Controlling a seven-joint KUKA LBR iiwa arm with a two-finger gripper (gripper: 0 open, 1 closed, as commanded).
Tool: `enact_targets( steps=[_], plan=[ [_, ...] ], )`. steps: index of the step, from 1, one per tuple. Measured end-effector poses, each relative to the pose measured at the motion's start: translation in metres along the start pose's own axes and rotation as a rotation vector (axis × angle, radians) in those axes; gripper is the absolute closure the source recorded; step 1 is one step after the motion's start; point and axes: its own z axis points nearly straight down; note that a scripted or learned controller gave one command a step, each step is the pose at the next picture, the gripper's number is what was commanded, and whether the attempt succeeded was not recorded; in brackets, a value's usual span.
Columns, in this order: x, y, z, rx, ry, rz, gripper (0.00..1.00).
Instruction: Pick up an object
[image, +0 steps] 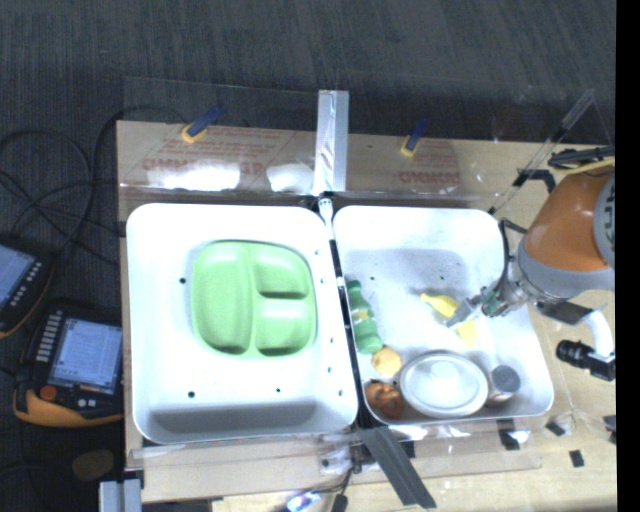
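Observation:
My gripper reaches into the right bin from the right, low over its middle right part. Its tip sits against a small yellow object lying on the bin floor; I cannot tell whether the object is held. At the bin's left wall lies a green bottle. Along the front stand a white bowl, a yellowish ball, a brown ball and a small grey cup.
The left bin holds a green divided plate. A central wall separates the bins. The arm's orange band hangs over the right bin's right rim. Tablets and cables lie off the bench at the left.

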Motion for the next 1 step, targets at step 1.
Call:
enact_targets(
  steps=[1],
  plan=[
    [0.0168,0.1215,-0.1027,0.016,0.002,0.069,1.0]
  ],
)
